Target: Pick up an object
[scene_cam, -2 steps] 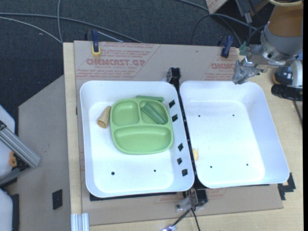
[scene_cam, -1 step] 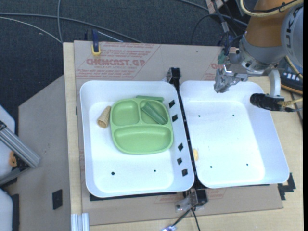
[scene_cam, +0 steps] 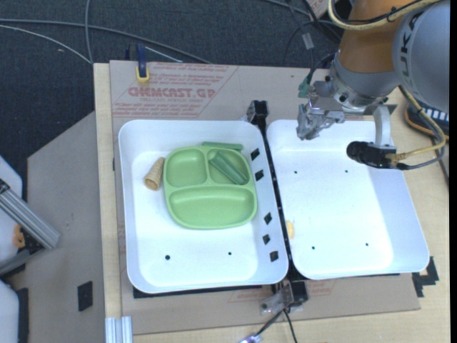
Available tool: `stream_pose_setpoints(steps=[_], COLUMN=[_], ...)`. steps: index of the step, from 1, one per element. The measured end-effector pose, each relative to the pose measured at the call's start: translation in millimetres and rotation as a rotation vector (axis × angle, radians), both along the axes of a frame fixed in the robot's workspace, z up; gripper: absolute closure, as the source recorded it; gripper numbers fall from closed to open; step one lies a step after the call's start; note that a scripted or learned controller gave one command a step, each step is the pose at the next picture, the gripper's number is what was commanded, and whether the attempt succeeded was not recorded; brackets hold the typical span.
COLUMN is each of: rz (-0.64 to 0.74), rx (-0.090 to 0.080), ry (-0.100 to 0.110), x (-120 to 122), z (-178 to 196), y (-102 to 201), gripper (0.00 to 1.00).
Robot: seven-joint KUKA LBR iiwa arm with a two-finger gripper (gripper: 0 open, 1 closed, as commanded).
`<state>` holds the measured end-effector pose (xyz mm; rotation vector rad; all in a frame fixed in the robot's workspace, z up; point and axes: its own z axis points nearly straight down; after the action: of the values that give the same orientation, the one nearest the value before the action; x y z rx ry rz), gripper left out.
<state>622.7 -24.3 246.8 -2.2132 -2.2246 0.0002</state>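
Observation:
A green sectioned plate (scene_cam: 209, 187) lies in the left bin (scene_cam: 143, 256), with a darker green piece (scene_cam: 230, 166) resting in its upper right section. A tan cone-shaped object (scene_cam: 153, 174) lies just left of the plate. A small yellowish bit (scene_cam: 290, 229) sits at the left wall of the right bin (scene_cam: 357, 227). My gripper (scene_cam: 311, 126) hangs over the far left corner of the right bin, away from all these objects. Nothing shows between its fingers.
A black divider strip (scene_cam: 265, 184) runs between the two bins. A black cylindrical part (scene_cam: 371, 153) with a cable sticks out over the right bin's far side. Cables trail across the dark floor behind the bench.

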Motion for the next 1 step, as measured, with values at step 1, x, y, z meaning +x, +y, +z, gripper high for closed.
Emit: stream_pose_setpoints(steps=[1], rz=[0.0], rx=[0.0], ry=[0.002], x=[-13.9], z=[-17.9], y=[53.3], gripper=[1.0])
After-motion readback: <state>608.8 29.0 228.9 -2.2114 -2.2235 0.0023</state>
